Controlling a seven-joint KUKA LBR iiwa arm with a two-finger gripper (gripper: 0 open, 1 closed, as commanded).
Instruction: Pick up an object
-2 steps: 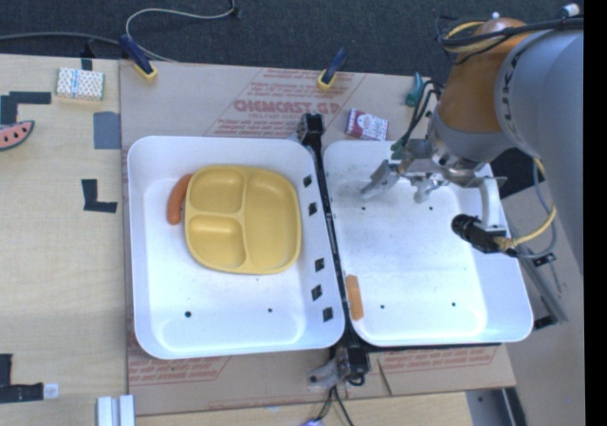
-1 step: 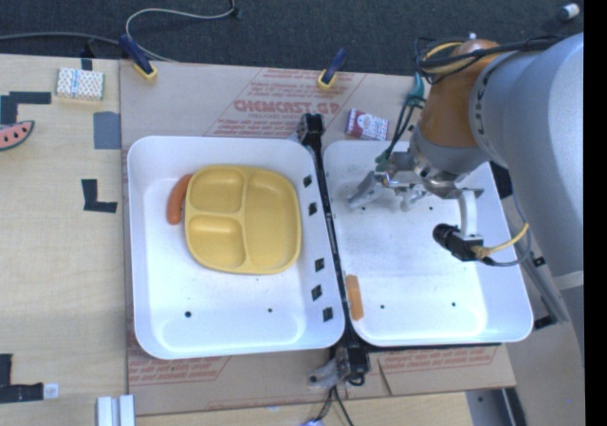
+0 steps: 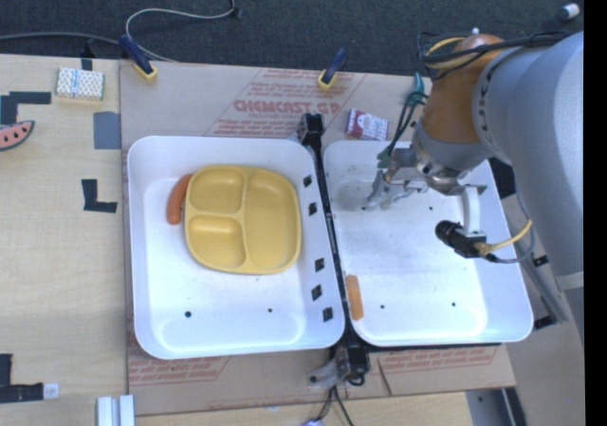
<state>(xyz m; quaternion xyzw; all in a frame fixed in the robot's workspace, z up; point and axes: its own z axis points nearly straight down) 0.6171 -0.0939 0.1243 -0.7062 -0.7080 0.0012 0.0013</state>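
Note:
A yellow divided plate [image 3: 242, 218] lies in the left bin [image 3: 161, 320]. An orange sausage-shaped piece [image 3: 175, 199] rests against the plate's left edge. A small orange carrot-like piece [image 3: 354, 297] lies at the left wall of the right bin [image 3: 455, 320], near its front. My gripper [image 3: 378, 196] hangs over the back left part of the right bin, pointing down and left. Nothing shows between its fingers, and the carrot piece lies well in front of it.
A small red and white packet [image 3: 365, 124] lies on the cardboard behind the right bin. Two yellow and blue clamps [image 3: 138, 56] [image 3: 332, 71] grip the cardboard's back edge. The arm's grey bulk [image 3: 531, 130] covers the right bin's back right corner.

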